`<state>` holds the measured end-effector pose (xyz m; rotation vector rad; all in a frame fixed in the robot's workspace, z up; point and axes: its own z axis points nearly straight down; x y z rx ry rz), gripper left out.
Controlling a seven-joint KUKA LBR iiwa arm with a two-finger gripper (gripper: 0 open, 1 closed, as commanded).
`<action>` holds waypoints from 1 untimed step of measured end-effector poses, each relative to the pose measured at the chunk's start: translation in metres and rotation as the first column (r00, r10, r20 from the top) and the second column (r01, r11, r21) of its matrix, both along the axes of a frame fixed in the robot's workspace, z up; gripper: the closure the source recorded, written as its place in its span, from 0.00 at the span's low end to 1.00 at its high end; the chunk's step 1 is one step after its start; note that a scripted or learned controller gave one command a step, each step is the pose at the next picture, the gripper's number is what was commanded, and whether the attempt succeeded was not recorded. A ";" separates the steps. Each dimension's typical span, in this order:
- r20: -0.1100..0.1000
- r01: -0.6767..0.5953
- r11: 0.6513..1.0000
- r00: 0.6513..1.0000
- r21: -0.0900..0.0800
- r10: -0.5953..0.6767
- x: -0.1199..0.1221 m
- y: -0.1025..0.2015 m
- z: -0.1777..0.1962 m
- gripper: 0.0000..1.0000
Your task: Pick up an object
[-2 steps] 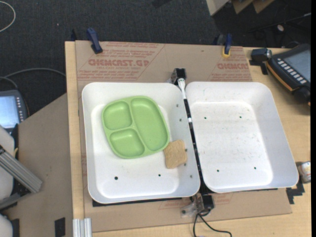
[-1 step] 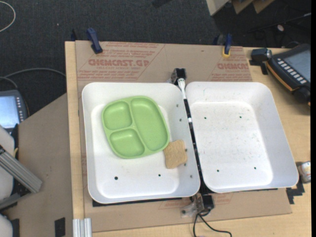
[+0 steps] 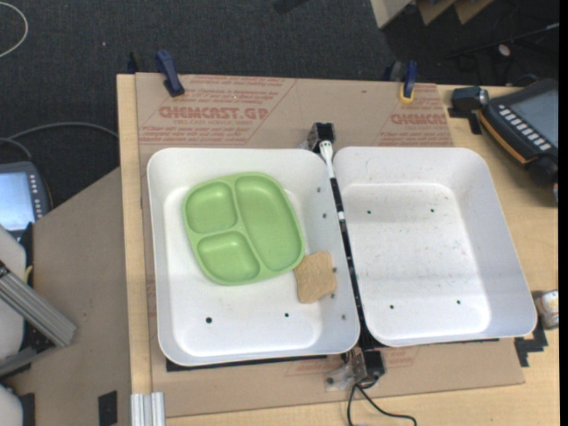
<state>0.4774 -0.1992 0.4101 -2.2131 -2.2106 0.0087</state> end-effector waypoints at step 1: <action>0.031 -0.003 1.000 1.000 -0.012 0.004 0.002 0.009 0.134 1.00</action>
